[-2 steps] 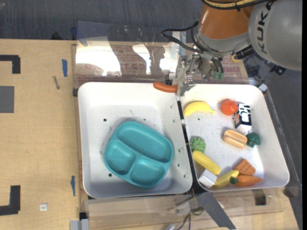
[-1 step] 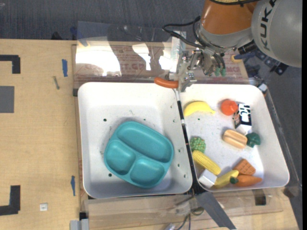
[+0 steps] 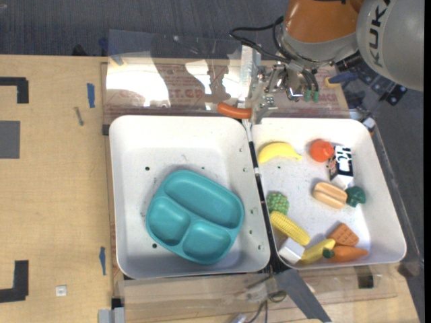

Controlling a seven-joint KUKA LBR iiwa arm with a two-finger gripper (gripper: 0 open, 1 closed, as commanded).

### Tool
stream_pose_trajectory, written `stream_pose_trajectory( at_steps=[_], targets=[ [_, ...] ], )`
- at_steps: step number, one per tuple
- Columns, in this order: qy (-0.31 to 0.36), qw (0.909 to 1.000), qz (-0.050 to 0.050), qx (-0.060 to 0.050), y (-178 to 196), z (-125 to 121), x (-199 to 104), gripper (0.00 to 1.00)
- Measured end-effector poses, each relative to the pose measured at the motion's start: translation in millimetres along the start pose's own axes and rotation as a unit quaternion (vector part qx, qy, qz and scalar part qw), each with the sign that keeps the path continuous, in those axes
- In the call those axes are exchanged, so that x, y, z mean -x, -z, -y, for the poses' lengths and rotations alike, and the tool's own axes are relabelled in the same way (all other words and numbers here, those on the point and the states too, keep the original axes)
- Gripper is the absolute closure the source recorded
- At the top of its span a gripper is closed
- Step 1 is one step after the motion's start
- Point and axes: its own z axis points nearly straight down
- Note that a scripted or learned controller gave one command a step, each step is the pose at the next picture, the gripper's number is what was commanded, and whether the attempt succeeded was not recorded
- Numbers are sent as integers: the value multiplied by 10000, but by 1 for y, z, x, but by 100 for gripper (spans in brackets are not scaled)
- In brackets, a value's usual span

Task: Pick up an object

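Note:
My gripper (image 3: 288, 86) hangs above the back rim of the right bin (image 3: 384, 200), with its metal fingers apart and nothing between them. Below it in that bin lie a yellow banana (image 3: 277, 152), a red tomato (image 3: 321, 150), a black-and-white box (image 3: 342, 161), a hot dog (image 3: 329, 195), a small green broccoli (image 3: 355, 196), a leafy green piece (image 3: 277, 202), a corn cob (image 3: 289, 227), an orange wedge (image 3: 343, 234) and a carrot (image 3: 349, 252). All of them sit apart from the gripper.
The left bin (image 3: 135, 147) holds a teal divided plate (image 3: 195, 214). An orange sausage-like piece (image 3: 234, 111) rests on the back rim where the two bins meet. A clear plastic sheet (image 3: 182, 79) stands behind the bins. Tan board (image 3: 47, 180) lies to the left.

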Motion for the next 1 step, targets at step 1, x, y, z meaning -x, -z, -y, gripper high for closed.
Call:
stream_pose_trajectory(
  at_steps=[1],
  targets=[
    [-420,9990,-160,-22,-37,8,-43,100]
  ],
)
